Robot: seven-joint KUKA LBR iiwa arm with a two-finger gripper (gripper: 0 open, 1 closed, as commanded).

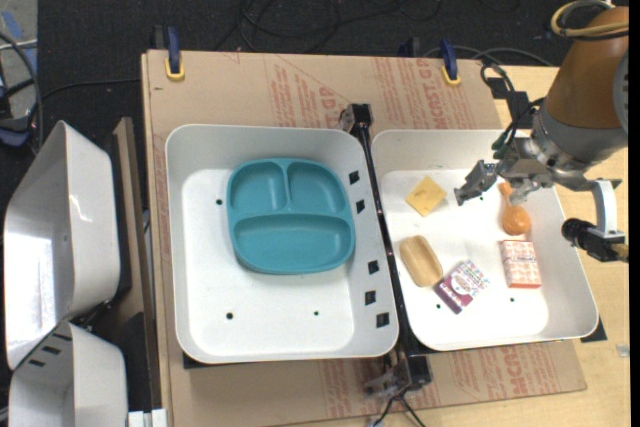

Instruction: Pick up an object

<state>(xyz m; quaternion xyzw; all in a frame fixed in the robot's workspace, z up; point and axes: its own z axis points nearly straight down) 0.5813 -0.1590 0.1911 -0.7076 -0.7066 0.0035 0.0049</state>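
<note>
Purple packet (pixel 461 285) noted nearest the camera, in the right bin (pixel 570 320); nothing lifted yet.

Orange ball (pixel 516 219) taken as landmark: the claw (pixel 497 180) is seen just above-left of it, fingers spread apart, nothing between them. The ball is judged the likely target and lies untouched on the bin floor. Grasp, closure and lift are all left. Yellow block (pixel 426 196) lies left of the ball, tan roll (pixel 421 260) lower-left, red-and-white packet (pixel 520 264) just below it. Open floor is seen between ball and block; the far bin wall lies near beyond the ball.
</note>
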